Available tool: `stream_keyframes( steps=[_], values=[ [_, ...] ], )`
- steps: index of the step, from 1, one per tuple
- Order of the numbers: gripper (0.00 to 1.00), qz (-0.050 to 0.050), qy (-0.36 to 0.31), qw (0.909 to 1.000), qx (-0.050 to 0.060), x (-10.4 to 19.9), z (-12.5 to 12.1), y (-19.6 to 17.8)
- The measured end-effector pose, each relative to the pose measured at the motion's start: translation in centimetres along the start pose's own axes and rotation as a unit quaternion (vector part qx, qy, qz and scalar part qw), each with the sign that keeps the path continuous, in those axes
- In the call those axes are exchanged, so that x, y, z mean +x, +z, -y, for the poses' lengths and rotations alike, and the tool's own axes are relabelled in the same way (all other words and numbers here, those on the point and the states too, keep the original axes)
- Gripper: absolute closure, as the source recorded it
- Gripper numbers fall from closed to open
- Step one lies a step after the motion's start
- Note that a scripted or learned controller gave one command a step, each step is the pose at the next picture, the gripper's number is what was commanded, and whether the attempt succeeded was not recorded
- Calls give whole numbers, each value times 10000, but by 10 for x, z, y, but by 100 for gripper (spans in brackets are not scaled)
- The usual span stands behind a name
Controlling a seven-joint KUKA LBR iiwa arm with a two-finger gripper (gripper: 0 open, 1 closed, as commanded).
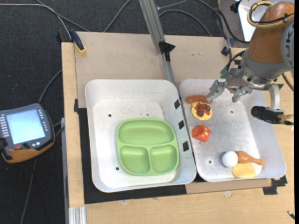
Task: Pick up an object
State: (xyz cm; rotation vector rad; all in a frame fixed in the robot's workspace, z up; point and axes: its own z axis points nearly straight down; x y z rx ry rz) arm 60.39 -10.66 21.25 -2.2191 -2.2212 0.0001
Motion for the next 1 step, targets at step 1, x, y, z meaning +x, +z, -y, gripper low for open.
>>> stream_keyframes(
  steps=[1],
  values=[
    [0, -1, 7, 10000, 28, -3, -1, 43]
  ],
)
